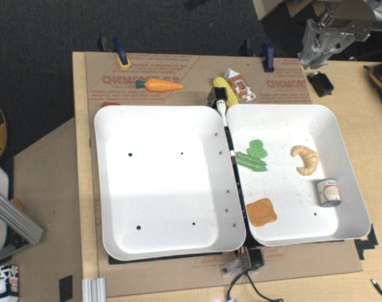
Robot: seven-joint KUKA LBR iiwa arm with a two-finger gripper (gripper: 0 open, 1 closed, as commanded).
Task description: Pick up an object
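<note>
While pincer (318, 43) hangs, state unclear, croissant (305, 158), can (329, 191), carrot (160, 85) outside bins.

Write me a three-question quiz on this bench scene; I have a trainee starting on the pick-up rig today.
1. True or false: the croissant lies in the left bin.
2. Which item sits nearest the right bin's front edge?
A. can
B. toast
C. green vegetable
3. Fill in: the carrot lies on the cardboard behind the ____ bin.

Key: 1 false, it lies in the right bin. 2 B. 3 left.
</note>
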